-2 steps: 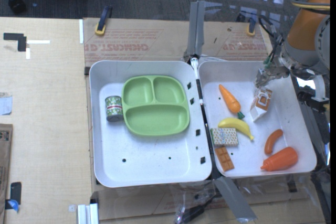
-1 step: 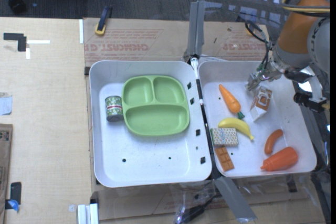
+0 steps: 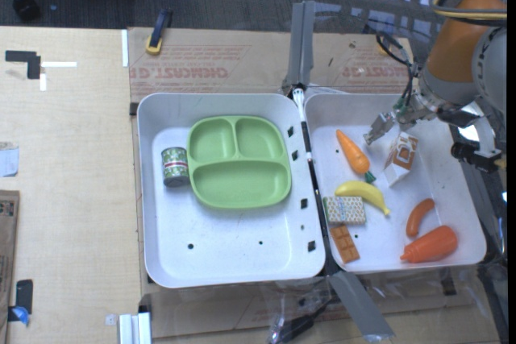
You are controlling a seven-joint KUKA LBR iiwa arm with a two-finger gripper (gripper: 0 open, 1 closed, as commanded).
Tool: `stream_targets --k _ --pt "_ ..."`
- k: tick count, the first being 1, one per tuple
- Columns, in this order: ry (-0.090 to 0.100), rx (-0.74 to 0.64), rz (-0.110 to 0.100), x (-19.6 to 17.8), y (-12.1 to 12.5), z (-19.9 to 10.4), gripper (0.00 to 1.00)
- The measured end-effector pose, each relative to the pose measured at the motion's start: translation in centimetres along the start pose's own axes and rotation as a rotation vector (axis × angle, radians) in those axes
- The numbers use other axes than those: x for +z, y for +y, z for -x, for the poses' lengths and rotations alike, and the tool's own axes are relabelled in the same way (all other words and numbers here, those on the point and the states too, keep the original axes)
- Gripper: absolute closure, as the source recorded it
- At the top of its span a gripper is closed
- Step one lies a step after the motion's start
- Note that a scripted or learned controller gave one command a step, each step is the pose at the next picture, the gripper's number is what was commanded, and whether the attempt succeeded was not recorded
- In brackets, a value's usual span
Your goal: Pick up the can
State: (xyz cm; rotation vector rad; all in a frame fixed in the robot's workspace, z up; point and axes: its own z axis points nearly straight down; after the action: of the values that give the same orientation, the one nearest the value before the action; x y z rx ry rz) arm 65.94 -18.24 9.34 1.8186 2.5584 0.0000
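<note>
Nearest, right bin (image 3: 472,209) — orange pepper (image 3: 431,245), sausage (image 3: 419,217), banana (image 3: 363,194), carrot (image 3: 352,151). Left bin (image 3: 153,173) — can (image 3: 174,167), green-banded label unreadable, lying just left of 1 green divided plate (image 3: 239,162). Farther, gripper (image 3: 385,125) with fingers apart, holding nothing, over right bin.

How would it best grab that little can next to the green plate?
Across its round sides, coming from above. The can seems to lie on its side in the left bin, close against the green plate, so fingers probably fit best along its free ends or its open left side.
</note>
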Motion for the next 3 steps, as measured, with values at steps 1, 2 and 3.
stream_targets --k 1,2,3 --pt "0.007 0.094 0.001 0.0 -5.8 1.6 0.00" --pt "0.005 0.260 0.001 0.1 -11.0 -0.8 0.00" --pt "0.000 0.193 -0.001 -14.0 -9.4 1.0 0.00"
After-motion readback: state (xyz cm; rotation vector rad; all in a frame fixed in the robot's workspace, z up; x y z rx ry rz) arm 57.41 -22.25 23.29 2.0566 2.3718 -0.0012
